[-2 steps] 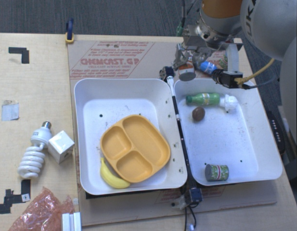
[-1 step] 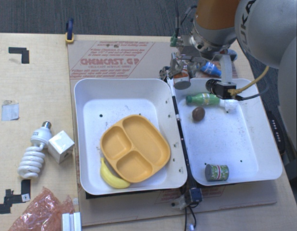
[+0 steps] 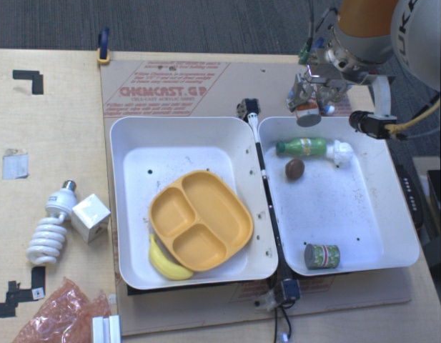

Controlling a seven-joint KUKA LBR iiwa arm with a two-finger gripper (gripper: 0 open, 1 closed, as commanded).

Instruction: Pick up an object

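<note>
The two-finger gripper (image 3: 308, 111) on the grey arm with the orange band hangs above the far rim of the right-hand shallow white bin (image 3: 381, 213); whether it is apart or together cannot be told, since the tool end is small and cluttered, and nothing is seen clamped in it

Three candidates lie in that bin. Nearest the gripper, just below it, is a green plastic bottle with a white cap end (image 3: 309, 147), lying on its side along the far wall. It looks light, stiff and smooth, so it may roll or slip; the best hold is probably across the middle of its barrel, jaws set square to its long axis. Just beside it, toward the near side, sits a small brown rounded object (image 3: 295, 168), likely light and hard, but its curved shape could squirt out of a pinch. Well apart, near the front wall, lies a small green-labelled can (image 3: 321, 256) on its side, rigid and probably the heaviest; gripping across its round body would suit it

The left-hand white bin (image 3: 127, 213) holds a yellow-orange divided plastic tray (image 3: 200, 220) lying over a yellow banana (image 3: 165, 263)
</note>
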